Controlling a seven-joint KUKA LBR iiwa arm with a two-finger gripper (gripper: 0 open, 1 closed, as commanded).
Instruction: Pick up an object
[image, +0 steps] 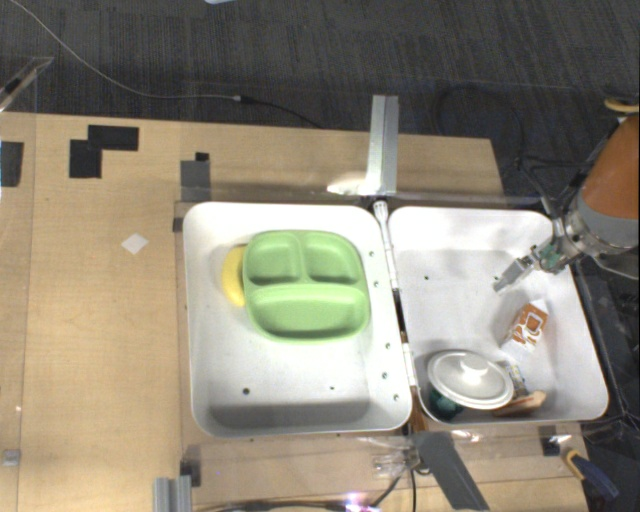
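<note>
The pale wooden tabletop (90, 320) carries two shallow white plastic bins side by side. In the left white bin (290, 400) a light-green plastic divided plate (304, 283) with three compartments sits toward the far half of the floor, and a yellow rounded object (233, 277) pokes out from under the plate's left edge, mostly hidden by it. In the right white bin (450, 260), at the near edge, a round white lid with a centre knob (470, 379) rests over a dark teal bowl (441, 405), and a tan, wood-coloured piece (529, 402) lies just beside the lid on its right. A small orange-and-white packet (529, 325) lies farther back near the right wall, apart from the lid. Above the packet, the grey two-finger pincer (512, 276) reaches in from the right with nothing between its fingers; how wide they stand cannot be told from here
</note>
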